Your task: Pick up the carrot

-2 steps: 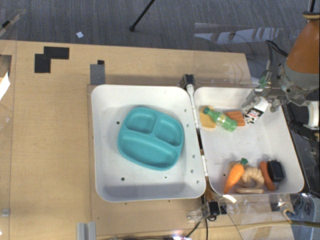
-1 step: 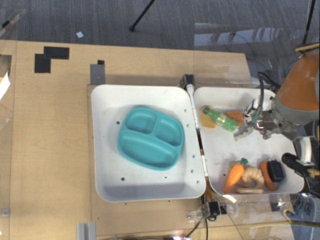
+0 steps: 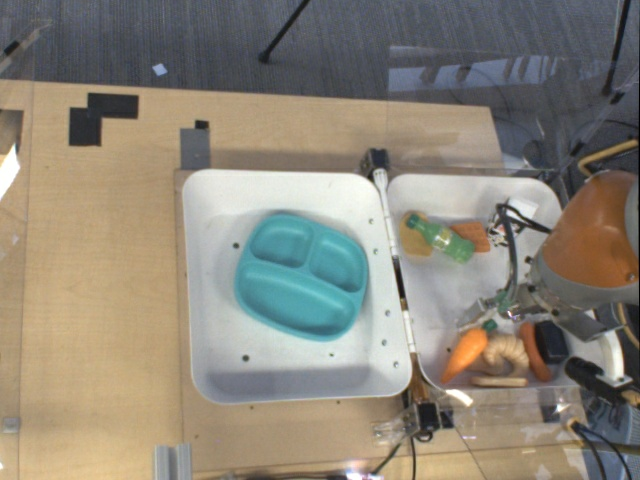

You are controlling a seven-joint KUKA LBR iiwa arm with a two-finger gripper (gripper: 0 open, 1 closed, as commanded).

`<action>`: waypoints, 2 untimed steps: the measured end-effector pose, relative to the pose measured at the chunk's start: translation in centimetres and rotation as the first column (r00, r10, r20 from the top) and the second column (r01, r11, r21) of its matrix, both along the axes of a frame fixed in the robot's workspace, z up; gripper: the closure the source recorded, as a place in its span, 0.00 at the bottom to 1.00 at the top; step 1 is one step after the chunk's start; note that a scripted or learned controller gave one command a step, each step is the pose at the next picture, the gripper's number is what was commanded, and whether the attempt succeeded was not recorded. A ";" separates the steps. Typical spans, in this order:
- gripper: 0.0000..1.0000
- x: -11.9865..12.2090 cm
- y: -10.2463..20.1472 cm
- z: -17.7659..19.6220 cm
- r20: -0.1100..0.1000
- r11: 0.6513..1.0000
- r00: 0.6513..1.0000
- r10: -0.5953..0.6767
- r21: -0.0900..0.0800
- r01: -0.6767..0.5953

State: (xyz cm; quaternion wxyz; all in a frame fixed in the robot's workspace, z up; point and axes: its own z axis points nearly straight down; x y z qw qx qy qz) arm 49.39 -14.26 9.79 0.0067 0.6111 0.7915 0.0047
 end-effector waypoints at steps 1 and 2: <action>0.00 -0.1 4.5 -0.8 0.000 0.954 0.954 0.300 -0.007 -0.300; 1.00 0.3 4.7 0.4 0.006 0.953 0.953 0.303 -0.007 -0.303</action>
